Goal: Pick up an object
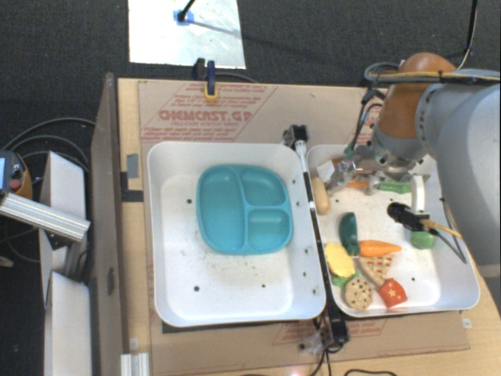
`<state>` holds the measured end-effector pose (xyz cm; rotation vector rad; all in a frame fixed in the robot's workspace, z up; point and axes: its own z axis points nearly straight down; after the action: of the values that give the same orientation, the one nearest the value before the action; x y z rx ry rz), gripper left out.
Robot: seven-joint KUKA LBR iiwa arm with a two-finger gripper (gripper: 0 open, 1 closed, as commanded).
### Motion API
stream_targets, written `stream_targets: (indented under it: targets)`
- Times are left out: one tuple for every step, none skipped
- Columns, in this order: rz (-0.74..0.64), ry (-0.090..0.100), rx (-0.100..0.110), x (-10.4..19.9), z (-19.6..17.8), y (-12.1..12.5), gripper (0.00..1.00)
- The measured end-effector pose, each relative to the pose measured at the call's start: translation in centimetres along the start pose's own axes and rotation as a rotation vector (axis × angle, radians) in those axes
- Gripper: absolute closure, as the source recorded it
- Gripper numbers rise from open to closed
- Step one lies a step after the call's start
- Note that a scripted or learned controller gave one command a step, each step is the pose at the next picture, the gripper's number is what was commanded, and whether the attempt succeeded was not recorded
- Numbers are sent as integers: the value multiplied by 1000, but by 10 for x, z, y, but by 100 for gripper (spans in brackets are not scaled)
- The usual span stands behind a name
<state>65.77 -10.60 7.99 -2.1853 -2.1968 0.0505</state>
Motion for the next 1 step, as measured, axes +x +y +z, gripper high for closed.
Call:
stream_targets:
  targets:
    - [0,4,0,-2,0,0,0]
